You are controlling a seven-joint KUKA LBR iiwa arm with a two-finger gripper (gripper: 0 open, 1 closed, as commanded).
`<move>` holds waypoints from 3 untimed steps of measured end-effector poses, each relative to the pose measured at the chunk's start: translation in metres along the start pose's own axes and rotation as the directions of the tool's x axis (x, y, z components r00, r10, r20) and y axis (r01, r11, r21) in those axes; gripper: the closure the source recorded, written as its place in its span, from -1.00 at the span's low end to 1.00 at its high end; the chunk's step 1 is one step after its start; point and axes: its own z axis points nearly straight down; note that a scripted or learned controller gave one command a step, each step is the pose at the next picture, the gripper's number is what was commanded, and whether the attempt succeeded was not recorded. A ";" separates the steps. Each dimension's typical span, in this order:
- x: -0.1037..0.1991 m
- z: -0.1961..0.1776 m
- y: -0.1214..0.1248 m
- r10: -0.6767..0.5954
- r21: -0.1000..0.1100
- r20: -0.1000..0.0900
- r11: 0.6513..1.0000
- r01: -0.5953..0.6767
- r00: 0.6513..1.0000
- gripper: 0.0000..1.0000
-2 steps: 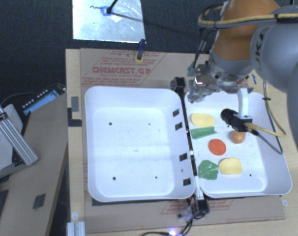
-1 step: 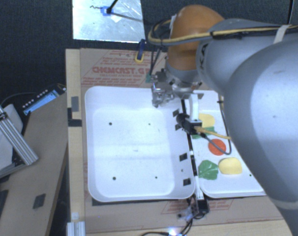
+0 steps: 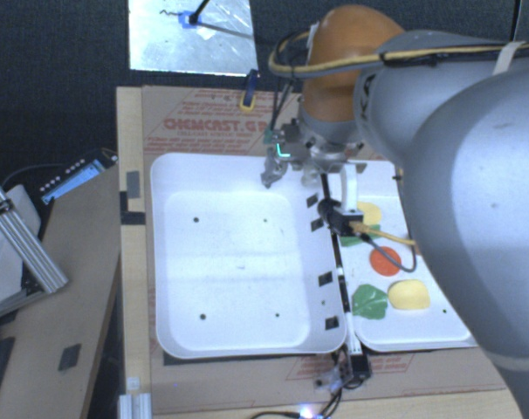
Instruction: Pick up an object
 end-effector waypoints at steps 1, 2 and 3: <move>0.053 0.092 0.024 -0.003 0.001 -0.001 1.000 0.003 1.000 -1.00; 0.105 0.108 -0.024 -0.004 0.005 -0.002 1.000 0.004 1.000 -1.00; 0.101 0.096 -0.020 -0.001 0.000 -0.002 1.000 0.001 1.000 1.00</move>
